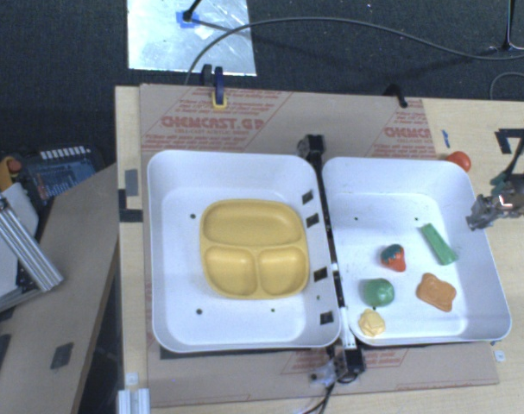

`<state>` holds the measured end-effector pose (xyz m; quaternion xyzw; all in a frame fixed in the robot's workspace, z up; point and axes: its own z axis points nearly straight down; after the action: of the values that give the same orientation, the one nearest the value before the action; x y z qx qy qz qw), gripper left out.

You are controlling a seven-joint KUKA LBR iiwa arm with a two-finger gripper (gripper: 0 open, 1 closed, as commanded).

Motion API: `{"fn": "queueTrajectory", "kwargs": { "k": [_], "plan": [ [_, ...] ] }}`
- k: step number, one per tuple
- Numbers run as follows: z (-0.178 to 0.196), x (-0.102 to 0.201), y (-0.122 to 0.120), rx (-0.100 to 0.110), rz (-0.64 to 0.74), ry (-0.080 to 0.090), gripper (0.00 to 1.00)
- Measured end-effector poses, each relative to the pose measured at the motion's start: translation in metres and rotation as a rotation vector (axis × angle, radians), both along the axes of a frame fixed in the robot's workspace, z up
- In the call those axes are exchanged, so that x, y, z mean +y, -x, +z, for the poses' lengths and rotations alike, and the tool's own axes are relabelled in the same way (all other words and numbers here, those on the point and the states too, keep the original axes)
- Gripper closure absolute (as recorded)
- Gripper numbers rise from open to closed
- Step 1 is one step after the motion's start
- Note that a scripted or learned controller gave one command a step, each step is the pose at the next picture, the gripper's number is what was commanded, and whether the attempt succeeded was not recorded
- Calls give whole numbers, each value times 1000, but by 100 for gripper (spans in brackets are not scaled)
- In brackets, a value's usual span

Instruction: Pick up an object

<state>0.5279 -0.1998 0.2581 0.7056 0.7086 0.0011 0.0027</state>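
The gripper (484,214) hangs over the right bin's (391,184) right rim; its opening cannot be told. The green stick (437,243) lies just left, nearer.

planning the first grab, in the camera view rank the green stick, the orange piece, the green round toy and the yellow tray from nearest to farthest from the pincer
1. green stick, right bin, just left of the pincer
2. orange piece, right bin, lower right
3. green round toy, right bin, lower middle
4. yellow tray, left bin
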Motion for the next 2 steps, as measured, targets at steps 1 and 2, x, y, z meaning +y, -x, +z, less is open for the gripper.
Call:
{"fn": "queueTrajectory", "kwargs": {
  "k": [1, 2],
  "plan": [
    [-12, 60, 3, 4, 5, -4, 100],
    [-26, 113, 2, 3, 5, -4, 100]
  ]
}}
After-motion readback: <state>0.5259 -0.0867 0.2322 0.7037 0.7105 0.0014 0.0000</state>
